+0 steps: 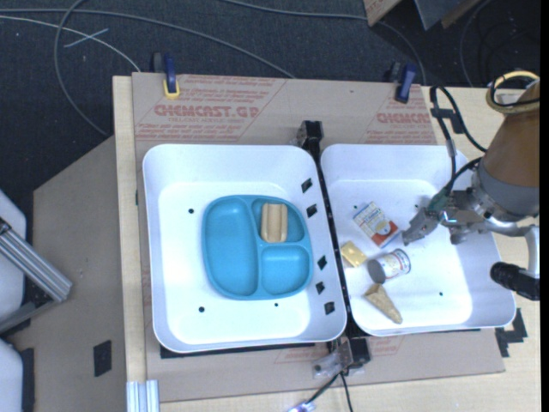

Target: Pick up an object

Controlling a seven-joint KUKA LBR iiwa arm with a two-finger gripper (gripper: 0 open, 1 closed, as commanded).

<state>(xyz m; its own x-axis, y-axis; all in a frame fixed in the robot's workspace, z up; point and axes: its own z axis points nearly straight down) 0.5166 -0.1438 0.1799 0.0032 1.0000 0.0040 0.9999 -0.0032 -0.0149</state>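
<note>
While gripper hovers right of centre, jaw state unreadable, small can lies just below-left; best descend centred, straddle can, avoid carton.

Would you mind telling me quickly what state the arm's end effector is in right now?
End effector: over the right white bin, above the small grey-capped can; open or closed cannot be told.

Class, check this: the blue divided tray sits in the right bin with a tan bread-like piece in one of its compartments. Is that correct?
Not quite. The camera view shows the blue divided tray in the left bin, not the right. The tan bread-like piece does lie in one of its compartments.
</note>
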